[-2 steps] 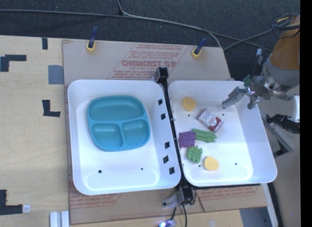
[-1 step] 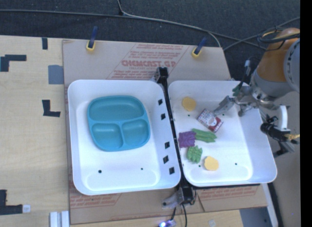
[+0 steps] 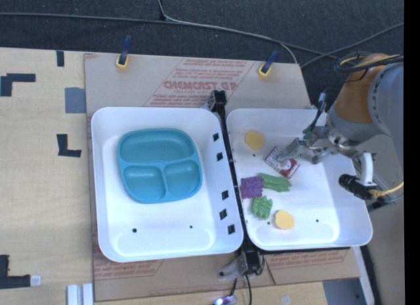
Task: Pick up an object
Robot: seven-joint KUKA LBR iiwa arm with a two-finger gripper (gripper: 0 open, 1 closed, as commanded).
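Observation:
In the right bin [image 3: 341, 228] lie several small objects. A red and white packet [image 3: 283, 164] sits near the bin's middle, and my gripper [image 3: 292, 152] reaches in from the right, low over the packet's upper right edge. Whether it touches the packet is unclear. A yellow disc [image 3: 254, 140] lies at the upper left of the bin. Below the packet are a purple piece [image 3: 250, 186], a long green piece [image 3: 275, 182], a smaller green piece [image 3: 262, 206] and a second yellow disc [image 3: 284, 220].
The left bin [image 3: 105, 231] holds a teal divided plate [image 3: 159, 164]. A black divider strip [image 3: 225, 166] runs between the bins. The arm's grey body and orange band [image 3: 357, 97] hang over the right bin's far right edge. Cables cross the dark floor behind.

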